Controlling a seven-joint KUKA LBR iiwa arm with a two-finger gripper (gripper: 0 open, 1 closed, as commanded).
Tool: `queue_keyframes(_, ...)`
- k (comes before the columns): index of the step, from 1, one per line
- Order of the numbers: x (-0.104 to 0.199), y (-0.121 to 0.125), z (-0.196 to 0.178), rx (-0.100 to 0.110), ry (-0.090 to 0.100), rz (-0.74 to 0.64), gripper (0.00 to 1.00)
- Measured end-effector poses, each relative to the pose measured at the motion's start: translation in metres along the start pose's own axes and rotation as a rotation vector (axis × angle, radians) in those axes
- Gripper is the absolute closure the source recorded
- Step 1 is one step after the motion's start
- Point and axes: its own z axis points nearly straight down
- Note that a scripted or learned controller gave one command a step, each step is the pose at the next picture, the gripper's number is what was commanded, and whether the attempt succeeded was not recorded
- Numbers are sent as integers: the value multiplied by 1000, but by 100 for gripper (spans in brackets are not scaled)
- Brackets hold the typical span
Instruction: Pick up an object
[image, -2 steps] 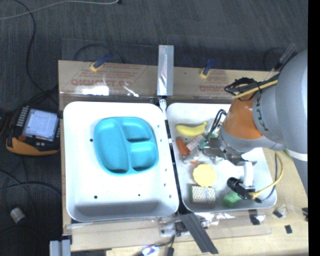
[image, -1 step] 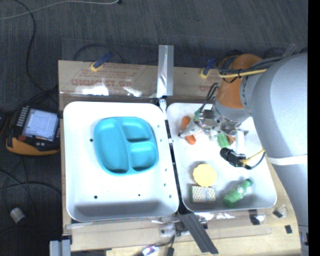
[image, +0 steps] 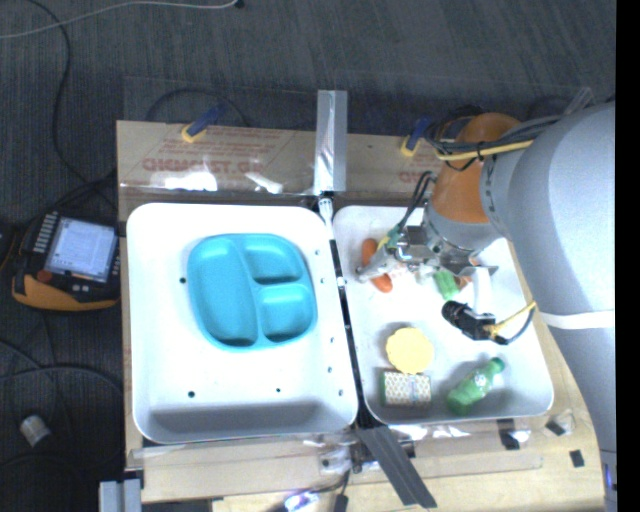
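My gripper (image: 392, 252) is low in the far left part of the right bin (image: 535, 385), under the grey arm with its orange band. An orange, carrot-like object (image: 380, 279) lies right at the gripper's tip, partly hidden by it. A small green object (image: 446, 282) sits just to the gripper's right. Nearer the front lie a round yellow disc (image: 409, 349), a patterned block (image: 406, 387) and a green bottle (image: 474, 385) on its side.
The left bin (image: 160, 400) holds a blue divided plate (image: 250, 288). A raised rim (image: 343, 320) separates the two bins. The arm covers the right bin's far right corner. A handheld device (image: 70, 255) and cables lie on the floor to the left.
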Motion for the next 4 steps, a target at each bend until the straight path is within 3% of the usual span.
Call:
queue_keyframes(1, 1, -11, 0, -2, 2, -256, 0)
queue_keyframes(2, 32, -28, -95, 10, 10, -302, 0)
queue_keyframes(3, -4, 8, -51, 12, 8, -120, 0)
queue_keyframes(4, -58, 28, -62, 11, 6, -114, 0)
